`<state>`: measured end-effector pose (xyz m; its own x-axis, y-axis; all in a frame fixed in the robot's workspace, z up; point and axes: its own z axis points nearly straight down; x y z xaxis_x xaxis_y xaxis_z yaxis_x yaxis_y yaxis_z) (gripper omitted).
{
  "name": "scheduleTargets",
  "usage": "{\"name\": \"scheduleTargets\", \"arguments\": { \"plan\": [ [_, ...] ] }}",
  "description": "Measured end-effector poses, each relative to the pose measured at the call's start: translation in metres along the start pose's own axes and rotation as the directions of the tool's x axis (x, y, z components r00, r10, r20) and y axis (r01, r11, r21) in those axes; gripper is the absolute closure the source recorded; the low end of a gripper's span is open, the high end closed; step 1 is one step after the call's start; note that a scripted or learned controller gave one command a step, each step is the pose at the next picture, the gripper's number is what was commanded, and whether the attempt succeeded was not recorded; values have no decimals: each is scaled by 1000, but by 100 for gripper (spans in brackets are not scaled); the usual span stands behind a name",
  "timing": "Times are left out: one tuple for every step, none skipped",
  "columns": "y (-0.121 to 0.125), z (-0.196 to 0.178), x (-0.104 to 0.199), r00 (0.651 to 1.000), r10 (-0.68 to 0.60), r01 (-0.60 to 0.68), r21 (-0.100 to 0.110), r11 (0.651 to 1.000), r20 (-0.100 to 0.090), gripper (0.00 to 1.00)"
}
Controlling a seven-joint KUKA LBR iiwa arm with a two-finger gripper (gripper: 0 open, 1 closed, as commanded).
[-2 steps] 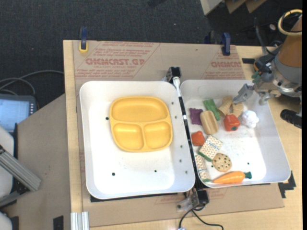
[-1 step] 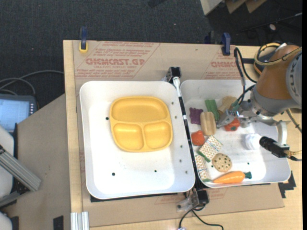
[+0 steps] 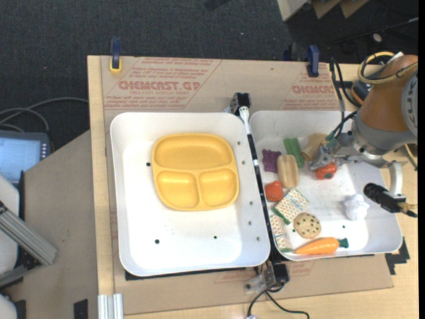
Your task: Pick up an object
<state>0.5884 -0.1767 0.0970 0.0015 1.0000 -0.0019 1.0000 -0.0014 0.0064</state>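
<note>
My gripper [image 3: 324,157] is down in the right bin [image 3: 378,241], near its back middle. Right under its tip lies a small red piece [image 3: 326,172], touching or nearly touching it. Close by on the left are a green block [image 3: 293,149], a tan bread-like piece [image 3: 288,171] and a purple piece [image 3: 270,159]. Further forward lie a red-orange tomato [image 3: 274,191], a checked cracker [image 3: 290,207], a chocolate-chip cookie [image 3: 307,225] and a carrot [image 3: 320,246]. A white crumpled lump [image 3: 356,207] rests at the right.
The left bin [image 3: 133,238] holds a yellow divided plate [image 3: 196,171]. The arm's orange band [image 3: 388,105] and grey wrist hang over the right bin's back right corner. A black cylinder [image 3: 382,197] juts over that bin's right rim. Cables run along the bench's back right.
</note>
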Motion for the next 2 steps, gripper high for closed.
{"name": "scheduleTargets", "arguments": {
  "plan": [
    [11,8,65,1000,-7,7,4,1000,-3,100],
    [-10,-95,173,1000,-13,13,-4,1000,-6,100]
  ]
}}
